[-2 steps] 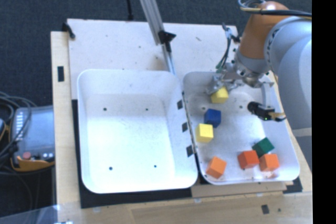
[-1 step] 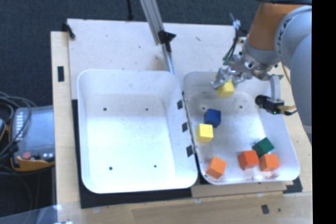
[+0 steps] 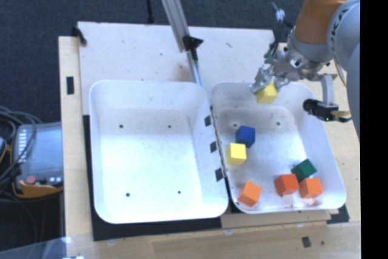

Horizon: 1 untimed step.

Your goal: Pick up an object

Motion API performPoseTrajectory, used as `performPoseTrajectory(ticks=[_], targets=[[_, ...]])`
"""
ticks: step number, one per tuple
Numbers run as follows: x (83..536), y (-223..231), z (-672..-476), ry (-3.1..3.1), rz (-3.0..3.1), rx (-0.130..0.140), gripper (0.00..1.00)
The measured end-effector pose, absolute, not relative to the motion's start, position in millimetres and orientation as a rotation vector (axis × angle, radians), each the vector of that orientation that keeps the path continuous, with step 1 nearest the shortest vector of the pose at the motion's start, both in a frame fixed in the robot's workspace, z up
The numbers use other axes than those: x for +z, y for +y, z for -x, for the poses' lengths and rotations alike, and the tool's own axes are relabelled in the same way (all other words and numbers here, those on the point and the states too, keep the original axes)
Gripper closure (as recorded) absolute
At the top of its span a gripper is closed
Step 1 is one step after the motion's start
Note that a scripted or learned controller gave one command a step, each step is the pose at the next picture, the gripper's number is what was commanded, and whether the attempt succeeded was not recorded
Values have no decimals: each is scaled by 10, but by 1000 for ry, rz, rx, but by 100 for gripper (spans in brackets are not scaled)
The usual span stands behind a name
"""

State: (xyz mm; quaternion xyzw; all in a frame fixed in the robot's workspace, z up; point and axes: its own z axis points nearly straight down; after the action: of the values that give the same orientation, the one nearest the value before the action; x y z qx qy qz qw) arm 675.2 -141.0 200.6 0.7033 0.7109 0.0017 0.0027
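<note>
**Yellow block pinched above the right bin**

At the far left, off the bench, a grey box with cables sits on the dark floor. The bench carries two shallow white bins side by side. The left bin shows its bare white floor with a few dark specks. A slanted metal pole comes down from the top of the view and ends at the rear between the two bins.

The right bin holds several small blocks. A blue block lies near the middle, with a yellow block touching its front left corner. An orange block lies near the front left corner. Toward the front right, a green block sits just behind two more orange blocks that lie side by side.

Over the rear edge of the right bin, the gripper points down and left, its fingers pinching a second yellow block, the held block, which hangs lifted, apart from the other blocks. The arm, orange and grey, reaches in from the right.
</note>
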Motion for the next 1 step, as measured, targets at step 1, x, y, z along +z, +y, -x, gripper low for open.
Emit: performPoseTrajectory(ticks=[1], targets=[[2372, -1429, -6762, 2232, -2204, 4, 100]])
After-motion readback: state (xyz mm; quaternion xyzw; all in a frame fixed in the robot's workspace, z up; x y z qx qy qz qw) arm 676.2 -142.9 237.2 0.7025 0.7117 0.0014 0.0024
